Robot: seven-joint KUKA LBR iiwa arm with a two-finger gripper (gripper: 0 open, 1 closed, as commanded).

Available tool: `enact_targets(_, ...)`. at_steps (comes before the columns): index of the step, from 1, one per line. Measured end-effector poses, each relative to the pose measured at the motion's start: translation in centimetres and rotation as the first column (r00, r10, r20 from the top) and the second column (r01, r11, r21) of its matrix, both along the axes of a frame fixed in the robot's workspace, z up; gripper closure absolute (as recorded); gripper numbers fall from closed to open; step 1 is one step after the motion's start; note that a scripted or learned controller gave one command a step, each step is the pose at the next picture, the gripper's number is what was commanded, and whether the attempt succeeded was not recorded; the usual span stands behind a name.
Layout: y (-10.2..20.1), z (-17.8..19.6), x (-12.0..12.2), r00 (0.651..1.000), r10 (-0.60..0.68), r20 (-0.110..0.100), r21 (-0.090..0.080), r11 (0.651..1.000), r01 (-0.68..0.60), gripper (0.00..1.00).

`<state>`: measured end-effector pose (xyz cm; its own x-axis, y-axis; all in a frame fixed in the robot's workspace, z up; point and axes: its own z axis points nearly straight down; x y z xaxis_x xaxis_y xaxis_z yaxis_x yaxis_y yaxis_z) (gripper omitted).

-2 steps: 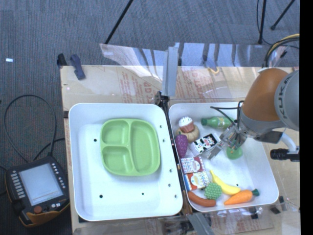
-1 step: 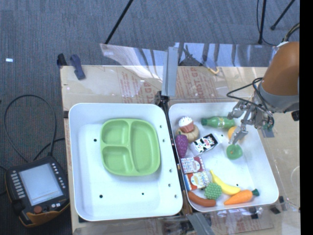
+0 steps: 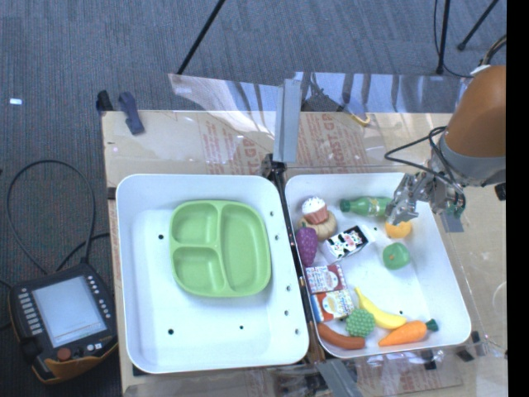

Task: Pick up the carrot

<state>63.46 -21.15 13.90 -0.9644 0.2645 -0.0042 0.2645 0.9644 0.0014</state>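
Camera view, one frame, looking down at a slant. You cannot read the two-finger gripper [image 3: 411,203]: its metal fingers blur together against the white bin floor, so how far apart they stand cannot be told, and nothing can be made out between them. The grey arm with its orange band [image 3: 482,114] is cut off at the right border.

The gripper hangs over the upper right part of the right-hand shallow white bin [image 3: 453,263]. Just below its tip lies a small orange rounded fruit [image 3: 398,230]; touching or apart, you cannot tell. Just to its left lies a green plastic bottle [image 3: 366,206]. A green apple-like toy [image 3: 396,255] sits a little further below.

The orange toy carrot with a green top [image 3: 407,332] lies well below the gripper, near the bin's front wall, just beside a yellow toy banana [image 3: 377,312].

Open white floor lies below the gripper along the right wall, between the apple-like toy and the carrot. The left-hand white bin [image 3: 140,288], far to the gripper's left, holds a light green three-compartment plastic tray [image 3: 221,247].
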Motion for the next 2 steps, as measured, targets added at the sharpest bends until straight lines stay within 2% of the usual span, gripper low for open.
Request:
enact_targets(1, 0.1, 1.1, 0.2, 1.0, 0.002, 0.005, 0.0, 1.0, -0.002, 1.0)
enact_targets(2, 0.3, 12.4, -1.2, 1.0, -0.016, -0.002, 0.001, 1.0, 0.016, 1.0)
